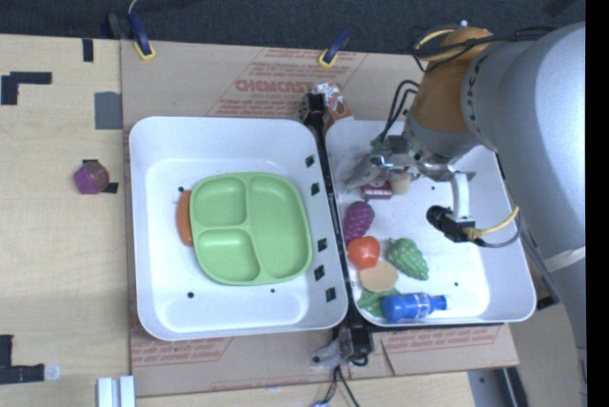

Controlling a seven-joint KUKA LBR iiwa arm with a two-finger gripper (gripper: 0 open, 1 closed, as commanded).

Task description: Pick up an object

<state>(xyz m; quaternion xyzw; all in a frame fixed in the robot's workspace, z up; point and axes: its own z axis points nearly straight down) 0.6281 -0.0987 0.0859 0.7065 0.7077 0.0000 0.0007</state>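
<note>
Gripper [381, 169] low in right bin [495, 296], state can't tell; blue bottle [412, 306] lies w/ long axis left-right.

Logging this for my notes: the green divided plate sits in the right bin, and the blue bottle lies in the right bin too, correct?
Not quite. The camera view shows the green divided plate in the left bin. The blue bottle does lie in the right bin.
</note>
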